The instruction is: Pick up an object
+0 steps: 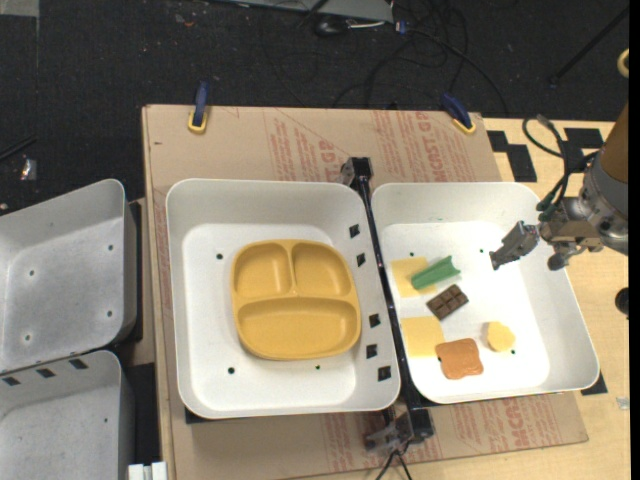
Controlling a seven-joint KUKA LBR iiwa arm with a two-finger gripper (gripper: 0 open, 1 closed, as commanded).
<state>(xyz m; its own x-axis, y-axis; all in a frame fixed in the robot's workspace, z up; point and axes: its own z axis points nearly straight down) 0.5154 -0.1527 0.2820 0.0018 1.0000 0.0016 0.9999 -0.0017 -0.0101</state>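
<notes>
The right bin holds several small items. A green block lies partly on a pale yellow slice, and a brown chocolate piece sits just below them. Lower down are a second yellow slice, an orange-brown toast piece and a small yellow chunk. My gripper hangs over the bin's upper right part, to the right of the green block. It is open, with nothing between its fingers.
The left bin carries a yellow divided plate. A black divider strip runs between the two bins. Grey metal trays sit off the bench to the left. Cables trail beside the arm at the right.
</notes>
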